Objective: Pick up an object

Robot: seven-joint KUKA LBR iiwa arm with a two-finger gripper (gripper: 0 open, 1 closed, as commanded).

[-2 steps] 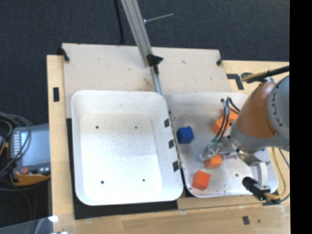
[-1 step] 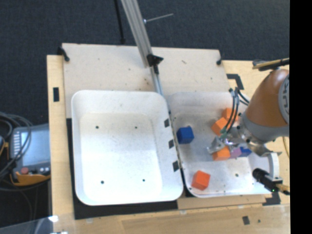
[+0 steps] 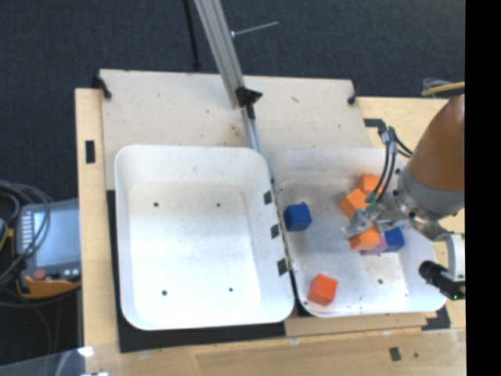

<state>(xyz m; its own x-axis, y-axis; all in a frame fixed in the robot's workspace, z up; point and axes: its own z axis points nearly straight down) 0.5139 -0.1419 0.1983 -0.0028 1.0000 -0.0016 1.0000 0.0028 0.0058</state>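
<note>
One arm (image 3: 438, 159) reaches down over the orange blocks (image 3: 358, 202); its gripper (image 3: 362, 227) grip cannot be told.

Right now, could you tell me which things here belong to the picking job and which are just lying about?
For the job:
gripper
cluster of orange, blue and purple blocks at the gripper
lone blue block
lone orange block
right bin

Lying about:
left bin
metal pole
handheld screen

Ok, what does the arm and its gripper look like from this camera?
The arm shows a rounded orange band above a grey wrist section, with dark cables running down its side. The gripper is a small grey metal piece. A black fitting sits beside the wrist.
</note>
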